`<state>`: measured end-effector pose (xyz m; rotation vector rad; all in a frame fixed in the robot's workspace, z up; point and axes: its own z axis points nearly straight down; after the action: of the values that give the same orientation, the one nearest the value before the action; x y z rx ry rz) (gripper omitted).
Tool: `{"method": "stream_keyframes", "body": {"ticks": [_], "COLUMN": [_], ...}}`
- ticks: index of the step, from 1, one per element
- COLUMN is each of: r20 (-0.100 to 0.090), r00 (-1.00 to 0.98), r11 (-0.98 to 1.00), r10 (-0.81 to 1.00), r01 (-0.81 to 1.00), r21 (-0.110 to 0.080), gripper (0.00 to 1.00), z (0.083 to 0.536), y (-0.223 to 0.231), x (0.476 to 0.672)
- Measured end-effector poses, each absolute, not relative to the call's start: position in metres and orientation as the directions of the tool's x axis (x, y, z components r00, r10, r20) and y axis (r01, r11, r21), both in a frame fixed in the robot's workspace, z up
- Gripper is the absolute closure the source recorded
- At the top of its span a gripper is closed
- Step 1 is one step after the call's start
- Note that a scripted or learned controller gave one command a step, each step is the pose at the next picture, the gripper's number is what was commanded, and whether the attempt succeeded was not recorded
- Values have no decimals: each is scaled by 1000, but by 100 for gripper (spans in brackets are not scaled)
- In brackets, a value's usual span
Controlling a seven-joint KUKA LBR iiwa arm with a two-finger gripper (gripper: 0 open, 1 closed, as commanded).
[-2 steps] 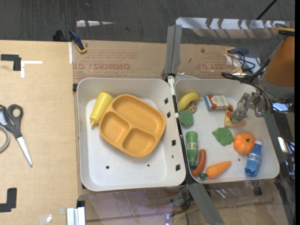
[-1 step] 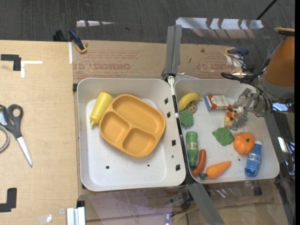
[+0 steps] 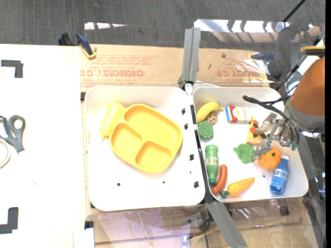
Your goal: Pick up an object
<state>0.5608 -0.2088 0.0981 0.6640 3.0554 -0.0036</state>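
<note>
Orange carrot [image 3: 241,186] lies nearest, in the right bin [image 3: 297,192]. Gripper [image 3: 269,138] poised over crowded toys; claw state cannot be told. Orange fruit [image 3: 270,160] is best approached from straight above

the arm [image 3: 310,94] reaches in from the right edge, its orange band showing above the wrist. the wrist angles down and to the left, carrying the tool [image 3: 265,138] low, with a dark cable looping over it.
</note>
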Motion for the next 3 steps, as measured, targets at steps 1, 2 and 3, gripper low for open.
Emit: {"method": "stream_keyframes", "body": {"ticks": [1,2,3], "r20": [-17,-27,-4], "r00": [-965,-965,-988], "r11": [966,966,988], "r10": [260,259,157], "r01": [260,259,157], "r21": [-1,-1,1], "gripper": [0,100,100], "z": [98,109,196], "y": [-204,-204,-131], "x": [526,529,569]}}
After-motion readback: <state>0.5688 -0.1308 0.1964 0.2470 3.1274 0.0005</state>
